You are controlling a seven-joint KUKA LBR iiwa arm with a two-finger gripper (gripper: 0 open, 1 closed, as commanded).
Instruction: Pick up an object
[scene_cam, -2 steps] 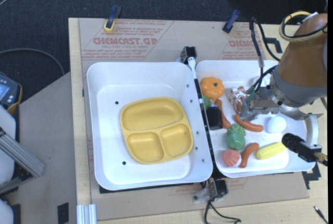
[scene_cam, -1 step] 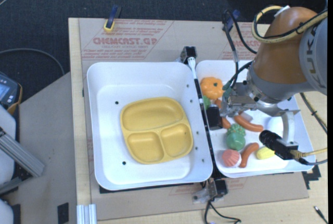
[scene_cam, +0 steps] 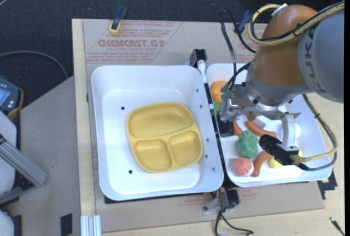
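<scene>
Hovering over toy food (scene_cam: 247, 144) in the right bin (scene_cam: 306, 172), the tool (scene_cam: 232, 111)

Brown bench (scene_cam: 142, 40) carries two white bins (scene_cam: 104, 120) side by side.

The bulky grey robot arm (scene_cam: 328, 49) has a smooth, rounded casing with part of a pale raised letter on its side. Above the wrist sits a glossy orange domed band (scene_cam: 284, 38). Yellow and black cables (scene_cam: 257, 21) loop beside it, and another thin black cable (scene_cam: 322, 131) curves along its right.
</scene>
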